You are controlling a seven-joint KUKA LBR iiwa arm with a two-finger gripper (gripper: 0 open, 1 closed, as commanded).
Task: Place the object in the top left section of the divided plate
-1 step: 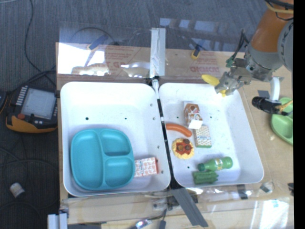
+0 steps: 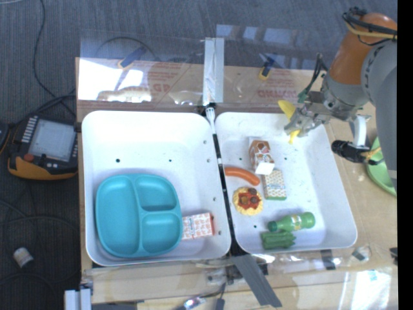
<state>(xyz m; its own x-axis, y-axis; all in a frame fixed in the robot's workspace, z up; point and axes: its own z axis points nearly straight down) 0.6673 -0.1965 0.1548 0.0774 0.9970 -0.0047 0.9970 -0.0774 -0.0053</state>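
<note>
the gripper is seen above the right bin's far corner, clenched on a yellow object lifted clear of the bin floor. nearest, a green bottle and a green vegetable are laid, and the teal divided plate with a small carton beside it in the left bin. farther back, a pizza toy, sausage and two cartons are found.

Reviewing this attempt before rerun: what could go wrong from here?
1. The gripper sits at the right bin's top edge with something yellow at it; I can't confirm a secure hold, so it may drop.
2. The divided plate is in the other bin, so the carry crosses the divider.
3. The small carton touches the plate's right edge.
</note>
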